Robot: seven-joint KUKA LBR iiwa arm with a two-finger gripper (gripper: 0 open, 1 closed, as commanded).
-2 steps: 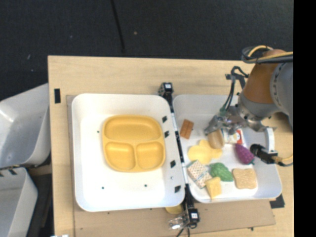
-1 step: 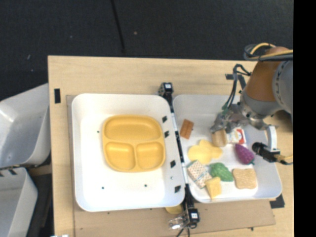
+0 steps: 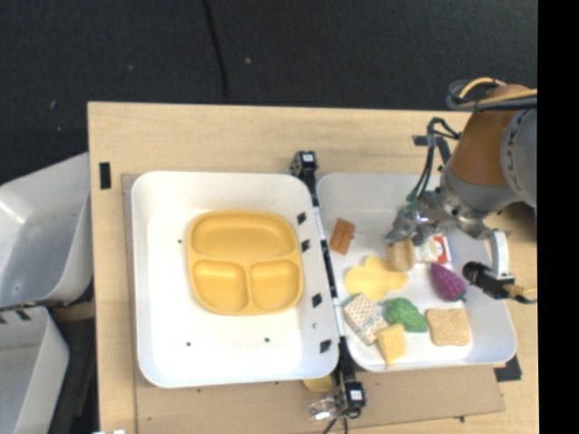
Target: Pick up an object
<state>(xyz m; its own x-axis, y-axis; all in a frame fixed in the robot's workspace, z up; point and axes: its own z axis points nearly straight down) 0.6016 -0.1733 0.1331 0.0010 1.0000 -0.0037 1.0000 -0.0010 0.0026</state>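
The arm reaches in from the right of the frame, and its end effector [image 3: 404,233] hangs low over the right bin [image 3: 362,193], just above a small tan piece [image 3: 399,257]. Whether that piece is between the fingers or merely beneath them cannot be told, nor whether the fingers are apart or together.

The candidates for picking crowd the lower right of the frame: a yellow heart-like piece [image 3: 374,278], a purple item [image 3: 447,281], a green item [image 3: 403,315], a slice of toast [image 3: 448,326], a yellow cube [image 3: 392,343], a patterned block [image 3: 362,316], plus a brown block [image 3: 342,235] standing apart higher up. The left bin [image 3: 154,333] holds a yellow divided plate [image 3: 244,260].

Likely trouble: the tan piece touches the yellow one, so a descent could nudge both, or 1 finger could land on top and push it aside.
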